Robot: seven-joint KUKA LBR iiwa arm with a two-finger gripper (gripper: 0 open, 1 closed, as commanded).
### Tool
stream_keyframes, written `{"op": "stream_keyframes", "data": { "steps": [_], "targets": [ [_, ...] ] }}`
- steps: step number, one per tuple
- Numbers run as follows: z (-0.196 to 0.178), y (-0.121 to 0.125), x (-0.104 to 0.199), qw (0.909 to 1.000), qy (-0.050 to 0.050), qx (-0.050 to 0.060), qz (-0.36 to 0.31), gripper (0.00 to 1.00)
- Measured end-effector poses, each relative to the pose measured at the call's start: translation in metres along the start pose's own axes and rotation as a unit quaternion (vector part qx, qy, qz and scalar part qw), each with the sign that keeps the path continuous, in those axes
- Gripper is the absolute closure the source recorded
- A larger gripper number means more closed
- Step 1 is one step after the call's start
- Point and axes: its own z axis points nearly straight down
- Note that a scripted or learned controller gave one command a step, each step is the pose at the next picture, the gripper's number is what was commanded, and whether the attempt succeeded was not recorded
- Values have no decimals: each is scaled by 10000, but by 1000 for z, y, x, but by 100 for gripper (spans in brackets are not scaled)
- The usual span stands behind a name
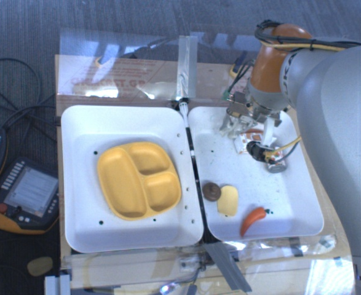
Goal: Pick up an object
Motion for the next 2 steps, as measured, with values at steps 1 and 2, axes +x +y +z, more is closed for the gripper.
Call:
{"op": "stream_keyframes", "data": {
  "steps": [1,2],
  "targets": [
    [-71,-9,31,9928,-2,-15,-1200,100],
    [-29,-15,-24,9849,4,-7,-1732,100]
  ]
}}
